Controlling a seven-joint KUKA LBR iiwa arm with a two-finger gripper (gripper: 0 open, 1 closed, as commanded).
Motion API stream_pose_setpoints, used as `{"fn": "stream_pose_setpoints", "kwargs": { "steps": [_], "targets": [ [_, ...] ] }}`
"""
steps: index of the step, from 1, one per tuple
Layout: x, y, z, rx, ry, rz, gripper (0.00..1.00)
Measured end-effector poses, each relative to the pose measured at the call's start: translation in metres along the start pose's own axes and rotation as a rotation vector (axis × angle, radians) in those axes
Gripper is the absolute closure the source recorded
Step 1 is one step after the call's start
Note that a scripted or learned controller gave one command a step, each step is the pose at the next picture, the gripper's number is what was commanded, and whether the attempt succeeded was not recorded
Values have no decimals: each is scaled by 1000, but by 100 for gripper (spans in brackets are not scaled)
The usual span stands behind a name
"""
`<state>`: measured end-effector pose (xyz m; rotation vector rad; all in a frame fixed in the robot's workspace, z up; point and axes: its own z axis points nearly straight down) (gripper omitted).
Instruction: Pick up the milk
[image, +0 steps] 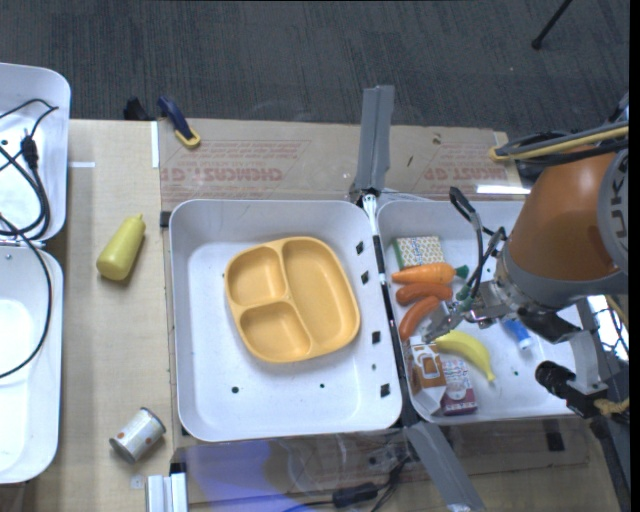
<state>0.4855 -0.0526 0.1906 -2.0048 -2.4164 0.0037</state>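
One milk carton (447, 376) lies flat in the right bin (530, 402), long axis toward the near rim, beside one banana (468, 351), one carrot (423, 273), two sausages (420, 303). Gripper (463, 309) state: cannot tell.

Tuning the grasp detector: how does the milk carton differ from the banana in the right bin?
The milk carton is boxy with flat printed faces in brown, white and red; the banana is curved, rounded and plain yellow. The carton lies at the right bin's front edge; the banana lies just behind it, nearer the pincer. The carton looks larger overall, the banana slimmer. Both lie flat in the same bin, close together.
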Motion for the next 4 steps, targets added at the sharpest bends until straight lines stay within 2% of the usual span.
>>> {"fn": "stream_pose_setpoints", "kwargs": {
  "steps": [1, 2, 3, 4],
  "targets": [
    [41, 0, 0, 0, 0, -133, 0],
    [47, 55, -11, -1, -2, 10, 0],
    [51, 17, -91, 0, -2, 125, 0],
    [93, 9, 0, 1, -1, 111, 0]
  ]
}}
